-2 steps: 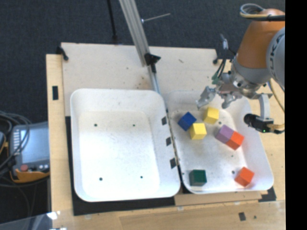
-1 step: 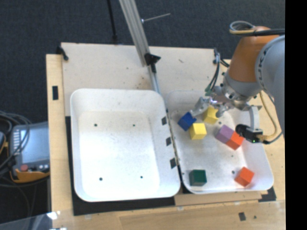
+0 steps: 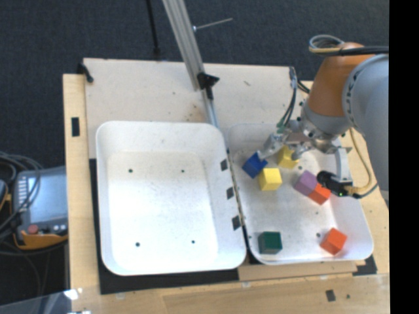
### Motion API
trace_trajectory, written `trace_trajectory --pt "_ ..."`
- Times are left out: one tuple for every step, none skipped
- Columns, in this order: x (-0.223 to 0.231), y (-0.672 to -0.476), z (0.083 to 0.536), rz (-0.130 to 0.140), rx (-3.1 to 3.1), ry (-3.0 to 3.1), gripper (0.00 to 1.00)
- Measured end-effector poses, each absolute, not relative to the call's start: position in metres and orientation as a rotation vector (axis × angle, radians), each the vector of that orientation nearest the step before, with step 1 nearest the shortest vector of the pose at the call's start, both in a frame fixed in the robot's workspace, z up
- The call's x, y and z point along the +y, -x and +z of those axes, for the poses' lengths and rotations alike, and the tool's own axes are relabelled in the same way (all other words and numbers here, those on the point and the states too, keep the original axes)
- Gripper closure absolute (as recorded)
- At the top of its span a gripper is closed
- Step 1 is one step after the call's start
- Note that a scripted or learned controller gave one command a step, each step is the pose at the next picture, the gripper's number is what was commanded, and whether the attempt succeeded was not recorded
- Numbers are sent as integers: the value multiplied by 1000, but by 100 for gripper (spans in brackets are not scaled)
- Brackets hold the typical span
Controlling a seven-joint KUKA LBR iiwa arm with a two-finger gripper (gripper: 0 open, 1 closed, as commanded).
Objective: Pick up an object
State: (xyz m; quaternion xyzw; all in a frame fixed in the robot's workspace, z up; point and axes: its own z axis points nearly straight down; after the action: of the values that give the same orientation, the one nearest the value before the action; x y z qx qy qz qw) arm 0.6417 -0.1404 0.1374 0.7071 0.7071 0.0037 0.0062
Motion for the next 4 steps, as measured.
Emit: trace_trajectory --pt "-142 -642 147 14 2207 -2215 100" --pt "-148 -653 202 6 2219 -2214 100" --pt "-150 -654 257 7 2220 -2213 100" --pt "-101 -639 265 2 2228 -2215 100"
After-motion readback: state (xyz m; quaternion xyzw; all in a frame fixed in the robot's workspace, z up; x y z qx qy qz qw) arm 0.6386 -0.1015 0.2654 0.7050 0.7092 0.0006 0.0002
